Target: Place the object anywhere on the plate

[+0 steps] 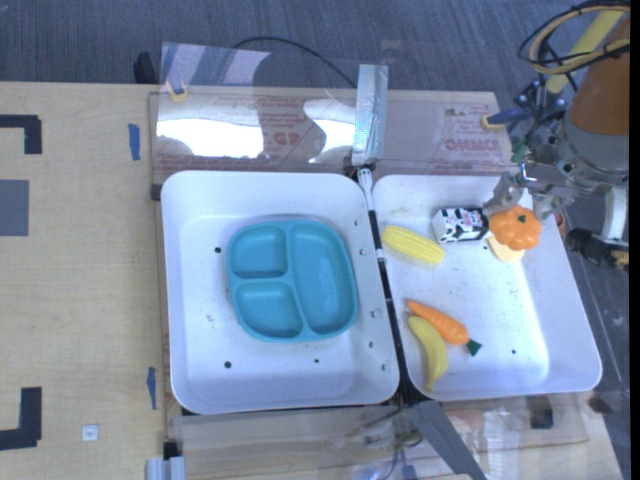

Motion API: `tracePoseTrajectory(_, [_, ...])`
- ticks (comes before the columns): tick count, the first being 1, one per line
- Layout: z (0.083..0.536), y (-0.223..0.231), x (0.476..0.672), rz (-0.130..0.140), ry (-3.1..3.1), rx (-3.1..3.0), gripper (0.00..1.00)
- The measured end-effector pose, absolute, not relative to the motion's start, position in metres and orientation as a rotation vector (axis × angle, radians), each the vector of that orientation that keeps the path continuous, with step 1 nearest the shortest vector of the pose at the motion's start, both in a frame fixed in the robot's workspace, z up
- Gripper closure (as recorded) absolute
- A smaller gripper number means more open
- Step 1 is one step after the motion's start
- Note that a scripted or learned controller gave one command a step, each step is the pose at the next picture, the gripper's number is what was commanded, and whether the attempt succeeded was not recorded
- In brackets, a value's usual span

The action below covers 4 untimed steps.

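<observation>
I count two white bins (190, 298), one blue divided plate (293, 278), one corn cob (413, 245), one carrot (440, 323), one banana (431, 350), one small orange pumpkin (515, 228), and one black-and-white toy (460, 224).

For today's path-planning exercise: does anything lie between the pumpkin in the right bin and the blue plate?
Yes. The corn cob and the cow-patterned toy lie between the pumpkin and the plate, and the bins' adjoining rims cross the path.

A pale wooden bench (70, 298) marked with black tape sits on grey carpet (300, 8).
</observation>
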<state>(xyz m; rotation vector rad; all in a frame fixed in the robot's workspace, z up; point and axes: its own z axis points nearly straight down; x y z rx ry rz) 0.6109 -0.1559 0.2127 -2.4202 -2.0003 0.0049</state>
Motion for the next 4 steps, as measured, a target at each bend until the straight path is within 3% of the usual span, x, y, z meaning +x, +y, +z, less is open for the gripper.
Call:
tracePoseTrajectory(1, [0.164, -0.143, 0.62, 0.01, -2.057, -2.362, 1.0])
tracePoseTrajectory(2, [0.184, -0.041, 0.601, 0.003, -2.006, -2.408, 1.0])
tracePoseTrajectory(3, [0.183, 0.021, 0.582, 0.007, -2.195, -2.238, 1.0])
tracePoseTrajectory(4, [0.183, 0.019, 0.582, 0.008, -2.193, -2.241, 0.0])
